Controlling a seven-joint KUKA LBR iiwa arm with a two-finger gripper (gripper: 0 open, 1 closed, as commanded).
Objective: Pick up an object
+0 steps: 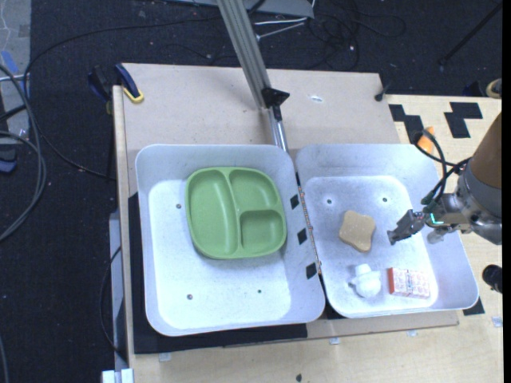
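Three small things lie in the right bin [447,214]: a white lump [366,281] and red packet [408,282] near its front edge, a tan sponge [357,230] farther back, just beside the end effector [402,230], whose grip I cannot make out.

A single fixed camera is mounted above the table [207,102] and looks down at a slant. It stands far enough back to frame both white bins whole: the left bin [160,238] sits near frame centre, the right bin [447,270] toward the right side. The far table edge lies toward the top of the frame, the near edge toward the bottom. Dark floor [56,70] with cables borders the table at left and top. The arm [483,182] enters from the right edge, cropped by the frame.
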